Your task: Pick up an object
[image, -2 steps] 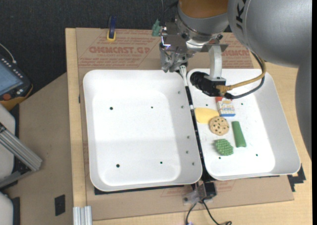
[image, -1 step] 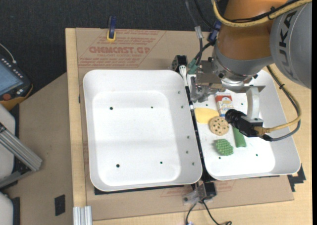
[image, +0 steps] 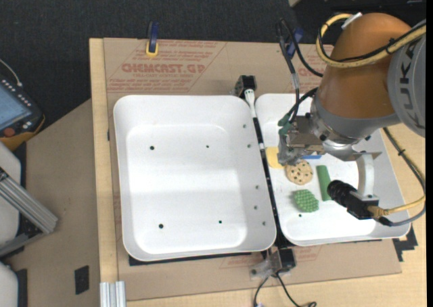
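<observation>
While the grey and orange arm (image: pixel 358 69) hangs over the right bin (image: pixel 325 226), its bulk covers much of that bin's far half, so I read the contents from the near side alone. The gripper (image: pixel 294 157) points down just above a round cookie (image: pixel 298 174), and whether it is spread or pressed together I cannot tell from this slant. The cookie lies flat near the bin's left wall, tan and matte, dotted with dark specks, its far edge tucked under the gripper. Just beside it towards the dividing wall sits a small yellow piece (image: pixel 272 157), smooth and partly hidden. On the nearer side lies a green lump (image: pixel 305 200), rounded and knobbly all over, close to the cookie but apart from it. A short green bar (image: pixel 323 178), straight-sided and plain, lies to the cookie's right. The left bin (image: pixel 183 177) is glossy white plastic with rounded corners and four dark dots on its floor. Both bins rest on a cardboard sheet (image: pixel 169 62) printed in red, laid on the desk (image: pixel 71 163), with a blue clip (image: pixel 152 40) at its far edge and a black clamp (image: pixel 244 85) where the bins meet.
</observation>
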